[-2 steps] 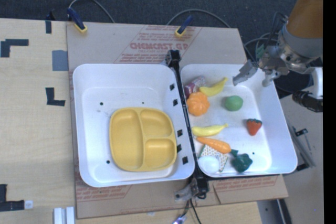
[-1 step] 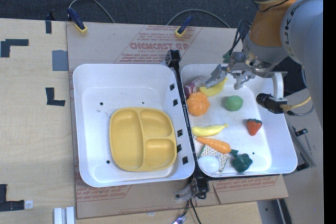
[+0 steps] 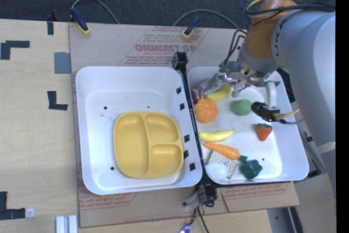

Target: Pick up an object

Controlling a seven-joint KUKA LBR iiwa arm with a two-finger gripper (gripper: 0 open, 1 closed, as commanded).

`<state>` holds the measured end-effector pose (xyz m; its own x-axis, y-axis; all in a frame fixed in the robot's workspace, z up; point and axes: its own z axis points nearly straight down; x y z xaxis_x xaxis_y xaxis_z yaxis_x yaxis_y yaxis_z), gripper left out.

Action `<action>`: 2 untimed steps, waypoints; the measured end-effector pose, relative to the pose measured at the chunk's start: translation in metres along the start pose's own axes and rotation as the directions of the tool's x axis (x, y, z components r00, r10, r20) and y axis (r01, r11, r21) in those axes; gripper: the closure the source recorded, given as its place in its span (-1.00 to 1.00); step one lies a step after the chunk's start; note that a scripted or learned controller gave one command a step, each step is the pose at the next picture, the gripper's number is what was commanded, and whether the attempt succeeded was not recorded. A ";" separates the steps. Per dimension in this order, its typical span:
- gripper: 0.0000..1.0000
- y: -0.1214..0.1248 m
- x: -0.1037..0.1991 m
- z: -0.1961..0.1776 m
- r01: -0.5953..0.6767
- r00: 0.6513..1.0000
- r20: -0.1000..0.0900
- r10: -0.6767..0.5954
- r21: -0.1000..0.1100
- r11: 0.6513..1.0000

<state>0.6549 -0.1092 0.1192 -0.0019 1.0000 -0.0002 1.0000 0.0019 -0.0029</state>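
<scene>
While the left bin (image 3: 87,117) bears a yellow divided plate (image 3: 148,144), the right bin (image 3: 289,163) holds the toys: an orange (image 3: 206,109), a banana (image 3: 217,134), a carrot (image 3: 222,149), a green ball (image 3: 242,107) and a strawberry (image 3: 263,131). Above that bin's far end hangs the gripper (image 3: 235,82), near a second yellow piece (image 3: 219,94); whether it is wide or narrow I cannot tell

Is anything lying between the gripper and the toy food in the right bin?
Nothing visible. The gripper hangs over the right bin's far end, right above a yellow banana-like piece, with the orange and the green ball close beside it. The fingertips themselves are hard to make out.
</scene>
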 end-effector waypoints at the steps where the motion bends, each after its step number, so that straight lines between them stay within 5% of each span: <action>1: -1.00 -0.081 -0.036 0.003 -0.002 1.000 0.001 0.002 -0.001 1.000; 2: -1.00 -0.036 0.012 0.030 0.001 1.000 -0.001 -0.001 -0.001 1.000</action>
<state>0.6191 -0.0978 0.0894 -0.0026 1.0000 0.0007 1.0000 0.0026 -0.0020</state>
